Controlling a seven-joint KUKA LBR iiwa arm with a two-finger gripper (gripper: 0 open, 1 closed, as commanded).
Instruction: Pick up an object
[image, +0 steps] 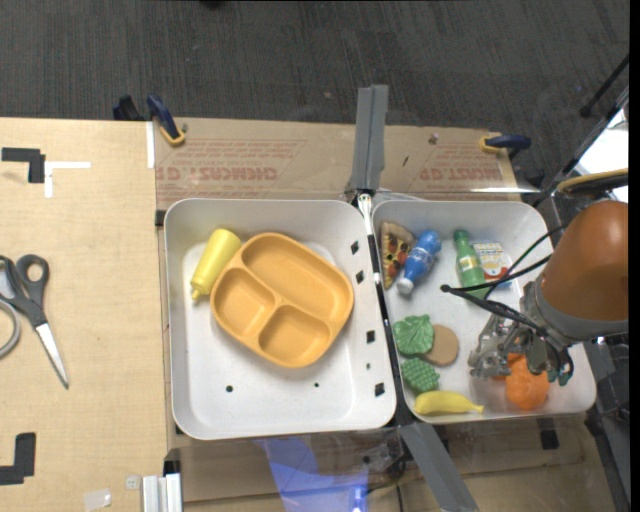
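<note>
Dark carpet runs behind the bench, and a pair of scissors lies on the tan board at my far left. Next comes the left bin, holding a yellow bottle that leans against an orange divided plate. Across the divider, the right bin is crowded: a pizza slice, a blue bottle, a green bottle, a small carton, a leafy green piece touching a brown cookie, a green block and a banana.

At the bin's right end I see the gripper down low, just beside an orange fruit, which I judge to be the target. Cables and metalwork blur the tips, so whether they are spread or closed I cannot tell, and nothing shows clamped between them.

My worry is that the fruit is round and sits near the bin wall. If the fingers land off-centre, it may roll away or squirt out as they close, and the wall may block one finger.
</note>
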